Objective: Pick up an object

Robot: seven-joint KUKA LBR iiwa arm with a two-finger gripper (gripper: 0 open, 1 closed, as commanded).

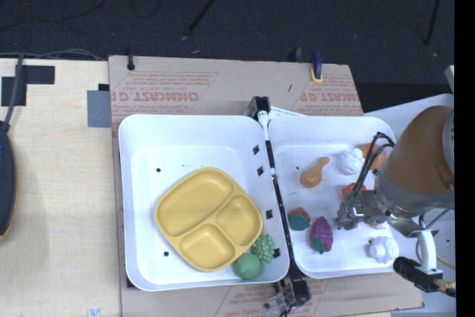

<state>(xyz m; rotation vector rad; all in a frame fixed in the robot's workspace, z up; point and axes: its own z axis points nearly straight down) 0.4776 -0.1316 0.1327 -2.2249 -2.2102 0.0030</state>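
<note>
Purple toy [320,234] is the closest thing to the gripper [352,217]. It's lying near the front of the right bin [334,136], with the gripper just to its right and a bit further back. From where I'm standing I honestly can't tell if the gripper is open or closed; it's just a dark lump at this angle. I don't see anything held in it either.

The arm [419,159] comes in from the right and hangs over that side of the bin.

Other stuff in the right bin:
- a red and green toy [298,219] right beside the purple one, on its left, close to the divider
- an orange drumstick-looking toy [315,172] further back
- a white lumpy thing [349,161] near that, toward the arm
- a small orange piece [375,155] next to it, partly behind a black cable
- a bit of something red [347,191] just behind the gripper, too hidden to name
- another white toy [381,249] in the front right corner

In the left bin [185,131] there's a yellow divided plate [209,219], sitting tilted. A bunch of green grapes [263,247] and a green ball [249,266] are tucked against its front right edge.
</note>
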